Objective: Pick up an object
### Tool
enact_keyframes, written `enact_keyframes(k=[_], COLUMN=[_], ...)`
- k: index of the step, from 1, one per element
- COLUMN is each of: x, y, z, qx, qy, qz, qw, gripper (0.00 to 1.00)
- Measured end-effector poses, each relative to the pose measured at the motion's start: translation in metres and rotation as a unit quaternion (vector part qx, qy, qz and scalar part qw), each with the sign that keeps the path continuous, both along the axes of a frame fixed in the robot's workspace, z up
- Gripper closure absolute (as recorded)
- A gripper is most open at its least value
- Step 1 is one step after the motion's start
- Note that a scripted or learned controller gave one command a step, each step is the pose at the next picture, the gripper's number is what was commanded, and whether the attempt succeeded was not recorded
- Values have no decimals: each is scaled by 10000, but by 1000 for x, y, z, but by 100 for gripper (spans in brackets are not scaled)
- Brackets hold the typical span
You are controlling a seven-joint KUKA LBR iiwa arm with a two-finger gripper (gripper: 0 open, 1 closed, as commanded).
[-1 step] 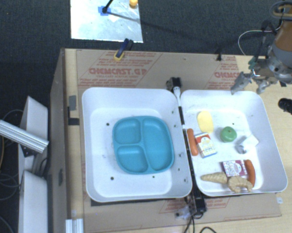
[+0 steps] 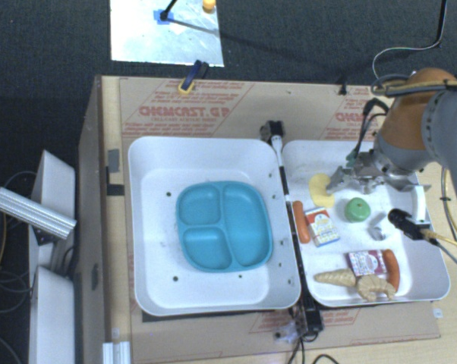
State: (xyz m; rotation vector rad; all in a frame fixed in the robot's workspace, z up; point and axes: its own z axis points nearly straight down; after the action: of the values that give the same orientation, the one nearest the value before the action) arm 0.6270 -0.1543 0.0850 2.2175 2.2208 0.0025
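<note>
Two-finger gripper (image 2: 355, 179) over right white bin's (image 2: 439, 285) far half, above small green round plastic toy (image 2: 357, 208); finger state can't tell. Toy prob. light, stiff, slippery: pinch across widest part.

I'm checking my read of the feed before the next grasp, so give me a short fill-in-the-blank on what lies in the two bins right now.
1. The blue divided tray lies in the ____ bin.
2. The tray has ____ compartments.
3. The round green object lies in the ____ bin.
4. The gripper hangs over the right bin, next to a flat ____ piece.

Missing words: left; three; right; yellow
</note>
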Motion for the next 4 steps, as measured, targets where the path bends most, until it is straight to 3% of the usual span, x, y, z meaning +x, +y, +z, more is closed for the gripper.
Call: enact_keyframes(k=[1, 2, 4], x=[-31, 43, -37], y=[-11, 24, -42], z=[0, 0, 10], qx=[2, 6, -2], qy=[13, -3, 11], qz=[-2, 16, -6], qw=[10000, 10000, 10000], gripper=[0, 0, 0])
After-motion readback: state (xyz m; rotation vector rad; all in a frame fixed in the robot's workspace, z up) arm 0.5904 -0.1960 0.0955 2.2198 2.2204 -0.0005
